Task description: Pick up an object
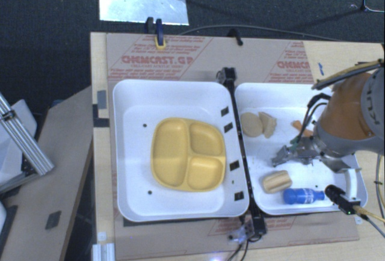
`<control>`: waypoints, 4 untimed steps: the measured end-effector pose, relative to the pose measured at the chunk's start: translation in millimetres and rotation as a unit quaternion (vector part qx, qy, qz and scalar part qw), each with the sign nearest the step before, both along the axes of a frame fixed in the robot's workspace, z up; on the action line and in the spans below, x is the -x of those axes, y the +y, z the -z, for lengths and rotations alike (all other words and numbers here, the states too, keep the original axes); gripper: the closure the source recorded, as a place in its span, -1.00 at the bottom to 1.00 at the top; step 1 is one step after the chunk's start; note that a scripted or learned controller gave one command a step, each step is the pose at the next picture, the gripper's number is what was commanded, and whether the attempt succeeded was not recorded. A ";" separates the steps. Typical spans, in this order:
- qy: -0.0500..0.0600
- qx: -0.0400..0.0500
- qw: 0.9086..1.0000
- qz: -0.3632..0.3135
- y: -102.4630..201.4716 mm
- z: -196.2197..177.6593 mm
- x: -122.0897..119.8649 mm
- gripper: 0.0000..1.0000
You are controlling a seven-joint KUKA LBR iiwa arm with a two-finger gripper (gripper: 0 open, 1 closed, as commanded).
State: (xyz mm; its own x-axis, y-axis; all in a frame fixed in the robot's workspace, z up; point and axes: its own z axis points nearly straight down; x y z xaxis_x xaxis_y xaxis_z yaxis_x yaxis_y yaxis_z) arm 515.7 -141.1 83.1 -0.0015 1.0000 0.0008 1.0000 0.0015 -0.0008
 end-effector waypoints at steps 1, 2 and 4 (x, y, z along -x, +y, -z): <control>-0.002 0.001 1.000 0.000 -0.5 -12.2 -1.2 1.00; -0.003 0.001 1.000 0.001 -7.3 -62.1 4.8 1.00; -0.002 0.001 1.000 -0.001 -10.6 -124.1 8.6 1.00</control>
State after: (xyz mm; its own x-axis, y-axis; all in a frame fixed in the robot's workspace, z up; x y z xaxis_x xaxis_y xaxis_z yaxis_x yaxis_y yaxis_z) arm 507.1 -151.7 207.1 -0.0035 1.0000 -0.0007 1.0000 0.0035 0.0029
